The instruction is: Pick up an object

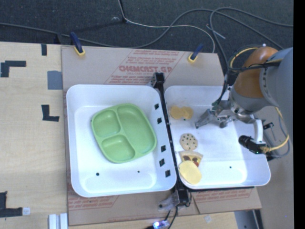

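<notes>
A: While the arm is reached in from the right edge of the frame, the gripper is seen low over the right bin, in its upper middle part.

B: Fingers?

A: Spread apart, nothing is gripped between them. Dark fingertips are pointed toward frame left, close to the bin floor; contact with it cannot be judged.

B: Objects in that bin?

A: Four items are lined up along its left side. A pale yellow piece is placed uppermost, just left of the gripper but apart from it. A chocolate chip cookie is seen below that. A tan cracker-like piece is found lower, and a yellow round piece is laid against it, nearest the bottom of the frame.

B: Left bin?

A: A green divided plate is laid flat in the left bin, centre of that bin, three compartments visible.

B: Surroundings?

A: Both bins are set on a cardboard sheet, held by two clamps at the top. Cables are run across the dark floor at the top of the frame.
</notes>
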You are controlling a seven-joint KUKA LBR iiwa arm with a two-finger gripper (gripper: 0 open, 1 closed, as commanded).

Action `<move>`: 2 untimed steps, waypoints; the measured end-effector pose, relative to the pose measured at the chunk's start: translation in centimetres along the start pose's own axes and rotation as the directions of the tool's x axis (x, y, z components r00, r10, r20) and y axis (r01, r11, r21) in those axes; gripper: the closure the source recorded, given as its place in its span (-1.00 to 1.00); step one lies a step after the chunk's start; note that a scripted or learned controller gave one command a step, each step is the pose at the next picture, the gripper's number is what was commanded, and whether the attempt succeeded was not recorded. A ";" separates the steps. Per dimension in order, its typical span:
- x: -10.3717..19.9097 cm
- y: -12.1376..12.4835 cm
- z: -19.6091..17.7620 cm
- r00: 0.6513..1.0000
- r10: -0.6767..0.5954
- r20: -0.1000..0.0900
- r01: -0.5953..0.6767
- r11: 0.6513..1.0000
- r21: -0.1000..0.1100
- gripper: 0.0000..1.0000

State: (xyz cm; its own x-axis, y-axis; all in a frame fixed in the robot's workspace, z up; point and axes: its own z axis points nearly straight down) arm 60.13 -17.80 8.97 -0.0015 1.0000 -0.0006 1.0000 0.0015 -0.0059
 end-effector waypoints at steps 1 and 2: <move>0.1 0.1 -1.3 1.000 -0.001 -0.001 0.001 1.000 -0.004 1.00; 0.8 0.4 -7.3 1.000 -0.001 0.000 0.001 1.000 -0.009 1.00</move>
State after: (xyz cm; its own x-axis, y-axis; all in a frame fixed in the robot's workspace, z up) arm 60.53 -16.97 16.32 -0.0021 1.0000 -0.0002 1.0000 0.0021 0.0034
